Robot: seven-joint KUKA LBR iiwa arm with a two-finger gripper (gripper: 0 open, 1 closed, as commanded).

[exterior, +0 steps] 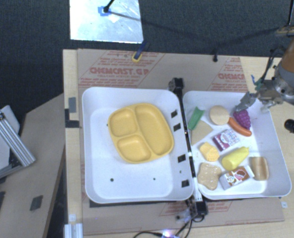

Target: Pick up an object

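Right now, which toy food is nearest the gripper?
The purple grapes, just below the gripper at the right bin's far edge; the other foods lie farther away.

1. A tan bench (47,133) carries a printed cardboard sheet (122,68).
2. Two white bins sit on the sheet, touching side by side: left bin (95,182) and right bin (276,157).
3. A black clip (177,83) sits at their upper joint.

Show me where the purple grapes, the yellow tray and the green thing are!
purple grapes (242,118): camera view, middle of the bunch, in the right bin.
yellow tray (140,132): camera view, on the ridge between its compartments, in the left bin.
green thing (194,117): camera view, middle of the piece, by the right bin's left wall.
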